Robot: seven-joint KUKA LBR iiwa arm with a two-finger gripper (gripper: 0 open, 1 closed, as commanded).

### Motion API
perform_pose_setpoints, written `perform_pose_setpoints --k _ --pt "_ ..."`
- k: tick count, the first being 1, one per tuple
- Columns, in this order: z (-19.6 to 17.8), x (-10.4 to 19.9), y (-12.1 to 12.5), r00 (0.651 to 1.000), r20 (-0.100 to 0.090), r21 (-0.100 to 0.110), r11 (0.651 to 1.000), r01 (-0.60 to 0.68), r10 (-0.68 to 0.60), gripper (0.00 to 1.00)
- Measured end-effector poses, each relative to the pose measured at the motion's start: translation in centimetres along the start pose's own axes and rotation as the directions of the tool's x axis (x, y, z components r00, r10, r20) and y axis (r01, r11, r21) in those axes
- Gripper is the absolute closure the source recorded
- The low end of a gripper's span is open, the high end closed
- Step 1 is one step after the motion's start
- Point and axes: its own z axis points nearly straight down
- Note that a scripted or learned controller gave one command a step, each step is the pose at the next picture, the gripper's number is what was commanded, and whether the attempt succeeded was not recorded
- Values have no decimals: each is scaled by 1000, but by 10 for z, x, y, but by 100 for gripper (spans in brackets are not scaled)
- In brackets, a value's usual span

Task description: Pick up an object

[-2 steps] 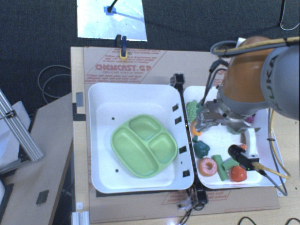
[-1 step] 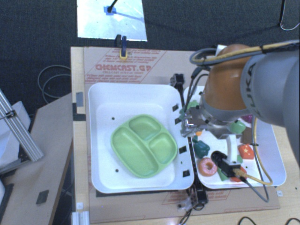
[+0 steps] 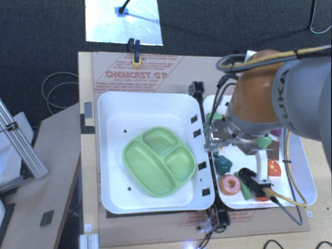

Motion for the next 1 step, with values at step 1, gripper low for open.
perform_pose_setpoints --k 1 --pt "-15 1 7 1000 0 -2 1000 3 -3 100"
